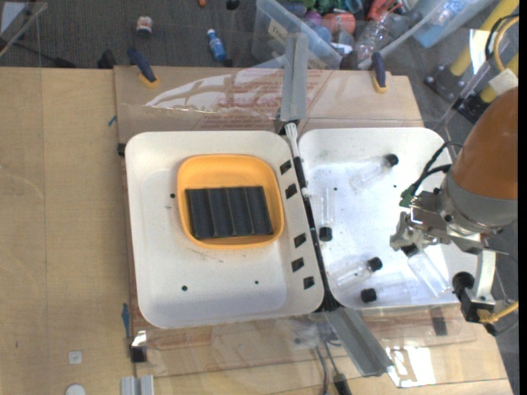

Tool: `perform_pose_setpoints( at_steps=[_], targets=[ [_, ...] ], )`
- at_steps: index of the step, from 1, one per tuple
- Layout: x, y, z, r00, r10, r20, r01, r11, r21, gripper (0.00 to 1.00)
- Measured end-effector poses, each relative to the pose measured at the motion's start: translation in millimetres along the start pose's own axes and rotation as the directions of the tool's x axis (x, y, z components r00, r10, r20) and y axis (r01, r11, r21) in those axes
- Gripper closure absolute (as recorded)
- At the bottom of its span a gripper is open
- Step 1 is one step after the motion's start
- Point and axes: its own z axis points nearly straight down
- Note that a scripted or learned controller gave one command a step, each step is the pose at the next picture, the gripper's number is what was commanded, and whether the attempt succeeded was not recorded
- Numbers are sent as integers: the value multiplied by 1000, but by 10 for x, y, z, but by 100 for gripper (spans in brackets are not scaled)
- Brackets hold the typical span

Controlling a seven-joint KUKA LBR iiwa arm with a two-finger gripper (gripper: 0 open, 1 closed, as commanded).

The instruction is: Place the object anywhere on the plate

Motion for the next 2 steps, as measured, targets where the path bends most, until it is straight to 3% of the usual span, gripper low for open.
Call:
perform_pose_setpoints(
  at_steps=[1, 2],
  targets=[
    [391, 726, 16, 1000, -31, -1, 31, 1000, -2, 100],
    [675, 1167, -10, 989, -148, 1, 148, 989, -4, 100]
  ],
)
